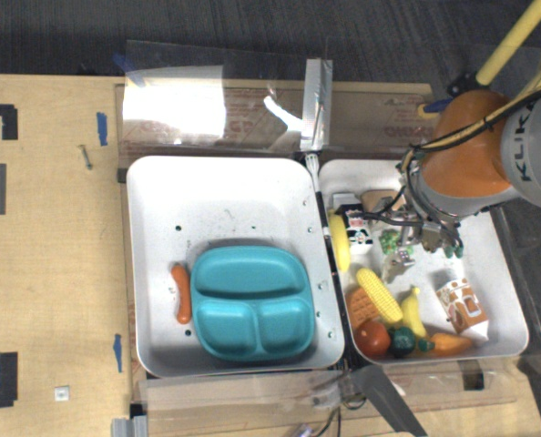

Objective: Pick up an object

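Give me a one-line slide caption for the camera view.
Hand hovers over the right bin of toy food; teal tray in left bin.

A teal sectioned plastic tray (250, 301) and an orange toy sausage (181, 292) lay in the white left bin (161, 189); yellow toy corn (378, 295) lay in the right one.
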Controlling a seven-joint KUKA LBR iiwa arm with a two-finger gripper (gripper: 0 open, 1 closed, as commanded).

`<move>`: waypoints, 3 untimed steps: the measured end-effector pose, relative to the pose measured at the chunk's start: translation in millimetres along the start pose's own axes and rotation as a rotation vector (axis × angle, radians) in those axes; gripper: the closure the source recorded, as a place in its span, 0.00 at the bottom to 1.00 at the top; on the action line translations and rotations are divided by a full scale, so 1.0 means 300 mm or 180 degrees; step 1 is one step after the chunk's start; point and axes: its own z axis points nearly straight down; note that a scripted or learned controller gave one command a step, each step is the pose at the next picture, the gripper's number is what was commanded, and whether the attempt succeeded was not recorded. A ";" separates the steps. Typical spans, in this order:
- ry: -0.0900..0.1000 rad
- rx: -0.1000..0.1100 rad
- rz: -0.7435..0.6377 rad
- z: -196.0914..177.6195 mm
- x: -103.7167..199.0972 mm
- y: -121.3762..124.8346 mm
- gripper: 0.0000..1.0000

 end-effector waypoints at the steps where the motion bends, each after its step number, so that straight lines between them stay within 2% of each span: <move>1: 0.0003 -0.0021 0.0139 -0.003 0.181 0.028 0.00; 2: -0.0017 -0.0023 -0.0387 -0.004 0.244 -0.001 0.00; 3: 0.0002 -0.0028 -0.0095 0.001 0.036 -0.003 0.00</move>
